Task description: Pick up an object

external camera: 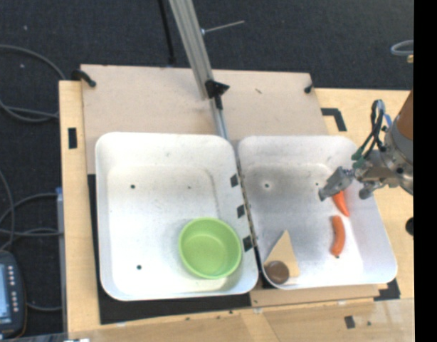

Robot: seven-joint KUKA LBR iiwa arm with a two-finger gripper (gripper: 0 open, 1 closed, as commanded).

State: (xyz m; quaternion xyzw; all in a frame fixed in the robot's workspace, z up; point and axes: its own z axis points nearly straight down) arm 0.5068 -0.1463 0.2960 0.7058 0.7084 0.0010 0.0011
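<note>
My pincer (pixel 341 185) hangs over the right-hand white bin (pixel 275 155), toward its 3 o'clock side, my wrist reaching in from the right edge of the bench (pixel 154 95). A grey finger (pixel 334 184) juts out toward 9 o'clock, its tip just above the upper of two orange carrot-like pieces (pixel 341 203); from this angle I cannot tell how far my pincer is parted, nor whether it grips anything. That upper piece lies short and tilted directly at 6 o'clock from the finger, touching or nearly touching it as seen from above. The second, longer orange piece (pixel 337 236) lies just beyond it, again toward 6 o'clock, running nearly straight up and down the bin floor, close to the other piece but apart from it. At the bin's 7 o'clock corner sit a tan wedge-shaped block (pixel 285 251) and a small brown round object (pixel 277 271), touching or just beside each other, well apart from my pincer. In the left-hand white bin (pixel 133 162), a green bowl (pixel 210 247) rests upright near the 5 o'clock corner. A slanted metal rail (pixel 192 38) rises from between the two bins toward 12 o'clock.
</note>
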